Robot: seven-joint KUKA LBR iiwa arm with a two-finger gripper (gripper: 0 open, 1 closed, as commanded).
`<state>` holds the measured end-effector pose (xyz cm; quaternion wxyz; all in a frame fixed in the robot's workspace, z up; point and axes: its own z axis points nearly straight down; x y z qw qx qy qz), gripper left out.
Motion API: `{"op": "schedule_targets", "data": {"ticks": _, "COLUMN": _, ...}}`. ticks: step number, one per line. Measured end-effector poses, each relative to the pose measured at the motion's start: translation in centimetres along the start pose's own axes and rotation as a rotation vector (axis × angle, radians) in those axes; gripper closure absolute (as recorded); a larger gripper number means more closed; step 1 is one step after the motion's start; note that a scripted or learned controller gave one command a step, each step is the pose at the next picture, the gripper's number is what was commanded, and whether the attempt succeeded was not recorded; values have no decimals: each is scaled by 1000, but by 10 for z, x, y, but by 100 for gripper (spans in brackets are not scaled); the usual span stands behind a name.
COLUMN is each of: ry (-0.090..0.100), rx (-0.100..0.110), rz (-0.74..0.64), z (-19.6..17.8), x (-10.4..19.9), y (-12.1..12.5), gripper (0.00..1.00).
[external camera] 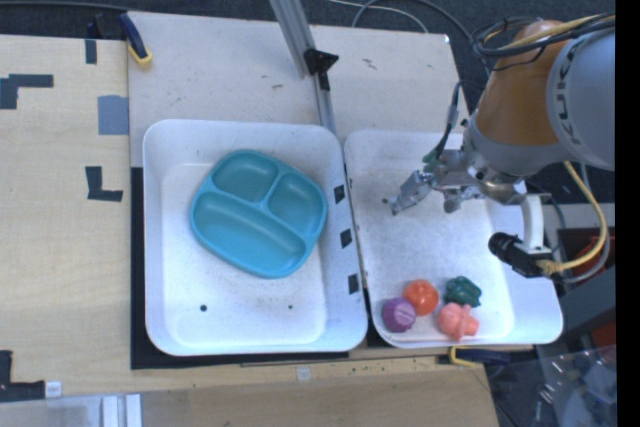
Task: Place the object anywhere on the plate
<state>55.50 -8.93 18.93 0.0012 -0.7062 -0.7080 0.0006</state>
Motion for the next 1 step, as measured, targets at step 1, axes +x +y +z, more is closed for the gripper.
{"op": "schedule_targets", "data": {"ticks": 1, "ry": 0, "rx": 0, "rz": 0, "z": 0, "x": 0, "y": 0, "gripper": 0}}
